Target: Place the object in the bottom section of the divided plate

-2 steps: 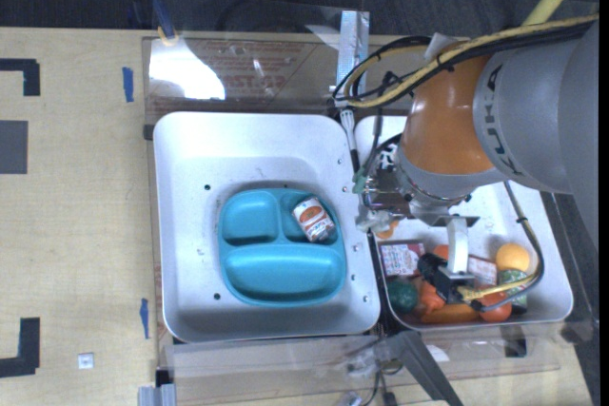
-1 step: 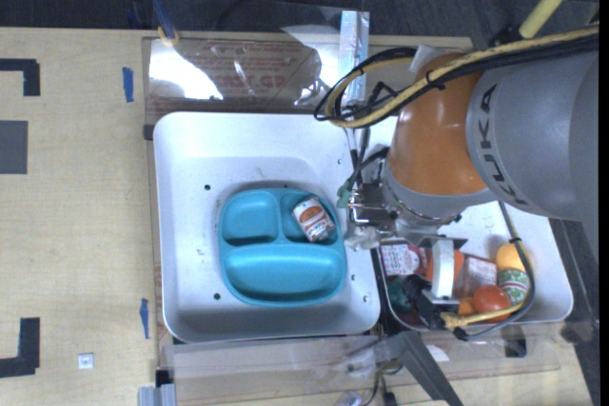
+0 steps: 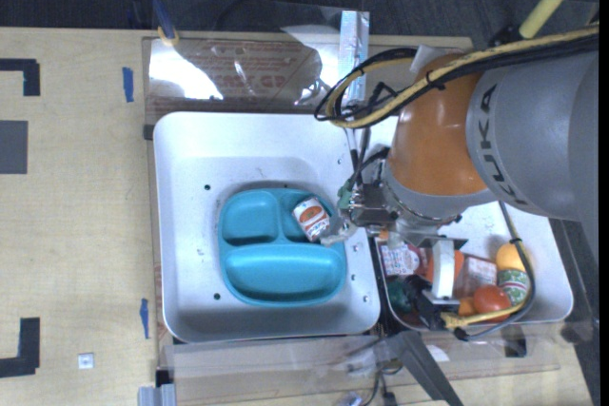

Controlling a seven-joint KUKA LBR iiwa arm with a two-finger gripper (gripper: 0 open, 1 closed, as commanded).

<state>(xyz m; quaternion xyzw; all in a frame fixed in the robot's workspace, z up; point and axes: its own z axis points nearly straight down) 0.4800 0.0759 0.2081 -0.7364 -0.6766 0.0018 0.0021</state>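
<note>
Gripper (image 3: 335, 225) finger state cannot tell; can (image 3: 310, 218) over divided plate's (image 3: 282, 273) upper-right section – risk: lands there, not bottom

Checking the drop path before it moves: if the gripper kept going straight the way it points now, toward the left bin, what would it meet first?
Most likely the small orange-and-white labelled can, just beyond the gripper, over the upper-right section of the blue divided plastic plate. Their contact and relative height are unclear from above.
</note>
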